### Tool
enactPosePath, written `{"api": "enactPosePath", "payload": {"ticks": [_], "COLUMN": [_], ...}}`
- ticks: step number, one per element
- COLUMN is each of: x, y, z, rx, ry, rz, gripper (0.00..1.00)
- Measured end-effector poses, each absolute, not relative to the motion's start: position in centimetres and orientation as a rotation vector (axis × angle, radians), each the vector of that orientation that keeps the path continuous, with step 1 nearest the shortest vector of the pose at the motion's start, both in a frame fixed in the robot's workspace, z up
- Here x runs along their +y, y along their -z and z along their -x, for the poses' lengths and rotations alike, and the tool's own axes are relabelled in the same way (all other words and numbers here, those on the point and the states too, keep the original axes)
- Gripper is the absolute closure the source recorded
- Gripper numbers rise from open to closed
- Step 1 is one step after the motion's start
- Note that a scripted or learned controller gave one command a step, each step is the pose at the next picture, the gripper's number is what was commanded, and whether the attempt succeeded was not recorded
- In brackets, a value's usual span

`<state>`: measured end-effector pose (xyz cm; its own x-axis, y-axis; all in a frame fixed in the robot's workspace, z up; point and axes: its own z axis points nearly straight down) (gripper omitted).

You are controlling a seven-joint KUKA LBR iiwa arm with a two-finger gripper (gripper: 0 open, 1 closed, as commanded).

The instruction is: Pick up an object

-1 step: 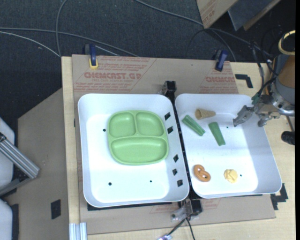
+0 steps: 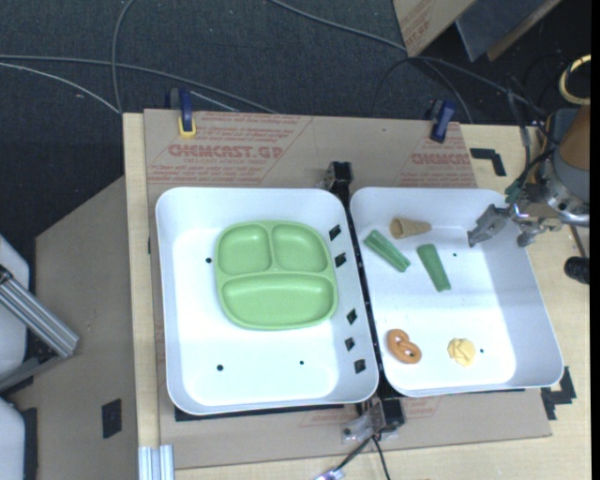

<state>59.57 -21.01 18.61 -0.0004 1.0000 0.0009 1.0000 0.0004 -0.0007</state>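
A dark carpet [image 2: 281, 56] lies behind the surface [image 2: 281, 141], crossed by thin cables [image 2: 117, 56]. Blue clamps [image 2: 187, 112] grip the surface's far edge. A cardboard box [image 2: 431, 19] sits top right.

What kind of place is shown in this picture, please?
Probably a robotics lab test bench: two white bins sit clamped to a board, cables run over dark carpet, and a robot arm reaches over toy food such as a pretzel.

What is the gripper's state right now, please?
Two-finger gripper: open, holding nothing, over the right shallow white bin's upper right corner.
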Motion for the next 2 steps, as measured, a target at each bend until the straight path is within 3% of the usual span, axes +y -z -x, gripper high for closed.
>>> {"api": "enactPosePath", "payload": {"ticks": [2], "x": [-20.7], "y": [-8.3], "z": [-60.2], "rx": [-2.220], "ry": [-0.002], "rz": [2.217], "gripper": [0.00]}}
